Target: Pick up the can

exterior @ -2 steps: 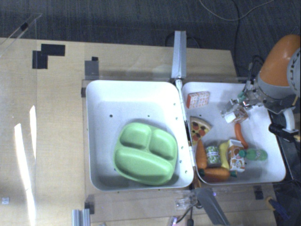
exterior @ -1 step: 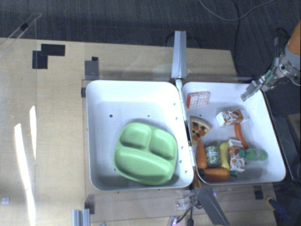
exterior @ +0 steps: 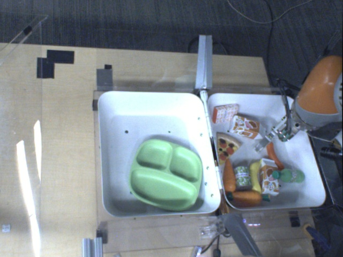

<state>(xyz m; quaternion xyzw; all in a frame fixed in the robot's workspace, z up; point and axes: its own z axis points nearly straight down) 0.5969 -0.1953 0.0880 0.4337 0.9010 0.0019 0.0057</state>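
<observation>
The can, small with a green label, lies in the front part of the right bin, wedged between a carrot and a banana. My gripper hangs over the middle of the right bin, behind and to the right of the can and apart from it. It points down to the left, its tip near an orange carrot-like piece. Nothing shows held in it.
The right bin also holds a red packet, a small carton, a pizza slice, a juice box, a green bottle and an orange item. A green divided tray lies in the left bin.
</observation>
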